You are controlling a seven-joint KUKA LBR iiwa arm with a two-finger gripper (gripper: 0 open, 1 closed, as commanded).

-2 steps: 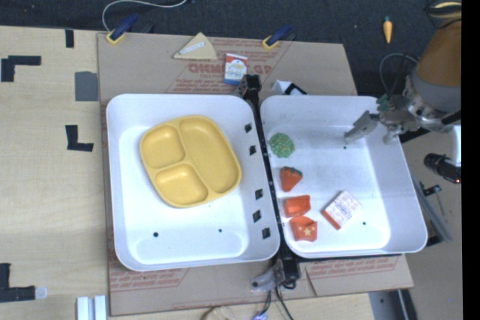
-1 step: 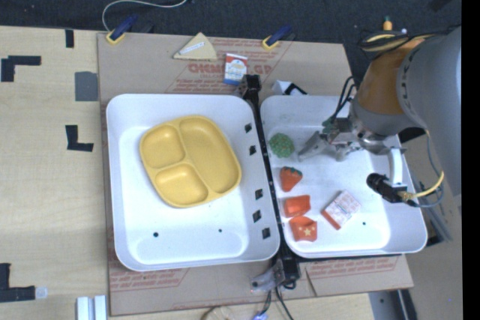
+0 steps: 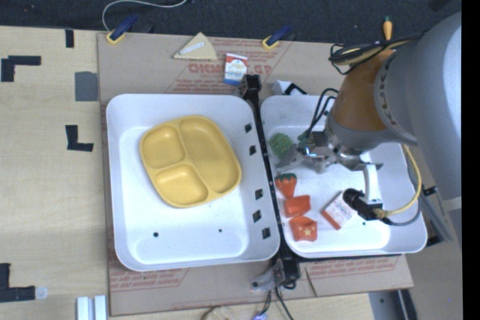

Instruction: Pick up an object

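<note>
Status: I'm in the approach step, nothing picked yet by the look of it. My arm (image 3: 375, 97) reaches in from the right and hangs over the right bin (image 3: 401, 236), wrist down over its upper middle.

My jaws (image 3: 319, 154) sit low inside that bin, just right of the green broccoli-like piece (image 3: 280, 144). From this angle the wrist body covers most of the tips, so I cannot tell how far apart they stand, or whether they touch the green piece. No object is visibly between them, so I'm not claiming a hold.

Candidates, all in the right bin along its left side:
- green piece, nearest the jaws, by the bin's left wall
- orange-red piece with a green top (image 3: 286, 183), just below it
- red block (image 3: 298, 205), next down
- red strawberry-like piece (image 3: 304, 228), lowest
- small red-and-white packet (image 3: 338, 212), right of the red ones, near the cable

Left bin (image 3: 120, 161) carries only the yellow divided plate (image 3: 190, 160); well apart from me, not the target this pass, I'd judge.

Next move, my read: shift slightly left to centre on the green piece, descend, close, then lift straight. Risks: the bin wall is close on that side, and the red pieces are crowded, so a sloppy descent could nudge them.

The surface beyond the bins holds a small carton (image 3: 235, 69).
</note>
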